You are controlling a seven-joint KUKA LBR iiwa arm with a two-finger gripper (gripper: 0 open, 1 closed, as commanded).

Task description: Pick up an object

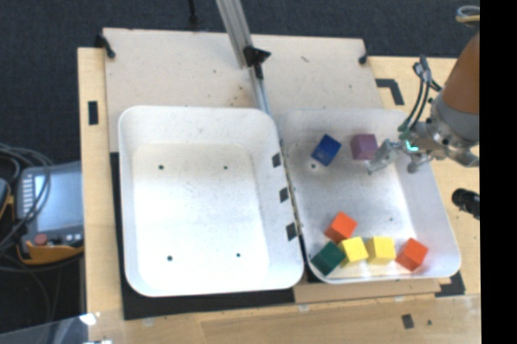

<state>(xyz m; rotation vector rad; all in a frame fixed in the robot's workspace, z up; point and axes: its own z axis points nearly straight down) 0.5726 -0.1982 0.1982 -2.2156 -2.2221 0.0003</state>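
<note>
**Grey gripper over the right bin**

Grey two-finger gripper (396, 157) hovers spread and empty above the shallow white right bin (428, 197). A small purple cube (364, 145) lies just beside its fingers, a blue cube (326, 149) further left. Orange, yellow and green cubes cluster along the near wall.

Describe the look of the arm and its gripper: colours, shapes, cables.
The arm enters from the right: a rounded orange-brown band above a grey wrist section. Thin cables loop beside it, down toward the wrist. The gripper is a small grey metal assembly with slim fingers and a tiny greenish light near its base. Finer markings are too blurred to tell.
</note>
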